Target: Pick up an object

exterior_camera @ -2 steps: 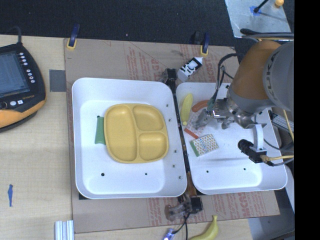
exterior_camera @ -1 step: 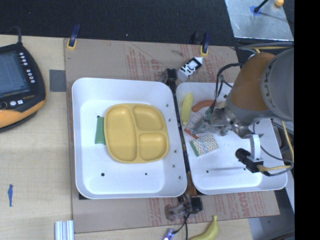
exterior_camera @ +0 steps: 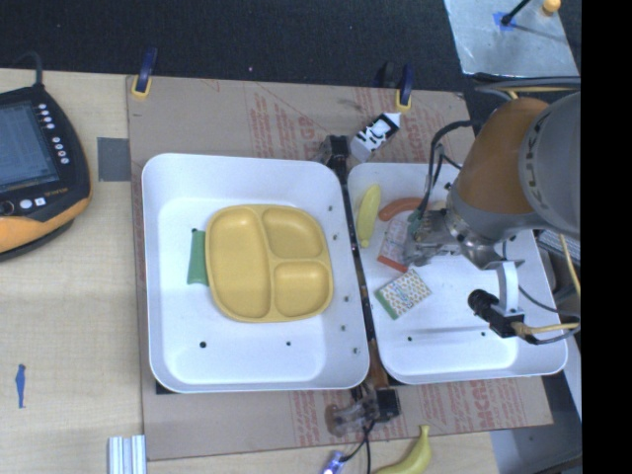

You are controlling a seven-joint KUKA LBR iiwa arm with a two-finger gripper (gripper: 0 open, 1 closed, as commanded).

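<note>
Two shallow white bins sit side by side on your tabletop (exterior_camera: 79, 294), a layout that looks meant to keep every candidate within the arm's reach from the right. The left bin (exterior_camera: 168, 344) carries one yellow divided tray (exterior_camera: 269, 262) with one green flat piece (exterior_camera: 197, 257) partly tucked under its left edge. The right bin (exterior_camera: 464, 358) holds the loose pieces you can choose from: one pale yellow banana-shaped piece (exterior_camera: 367, 213) against the left wall, one orange-red sausage-shaped piece (exterior_camera: 400, 208) just beside it, one red-edged packet (exterior_camera: 395, 245), and one speckled square sponge-like pad (exterior_camera: 404, 291) lying flat near the middle. Your claw (exterior_camera: 427, 240) is low over the packet, at the upper left of that bin, which suggests the packet or the sausage piece is the target. Whether the claw is clenched or released, I cannot tell; the wrist hides it. Outside the bins, count one more banana (exterior_camera: 413, 454) at the lower edge and one teach pendant (exterior_camera: 35, 171) at far left.
</note>
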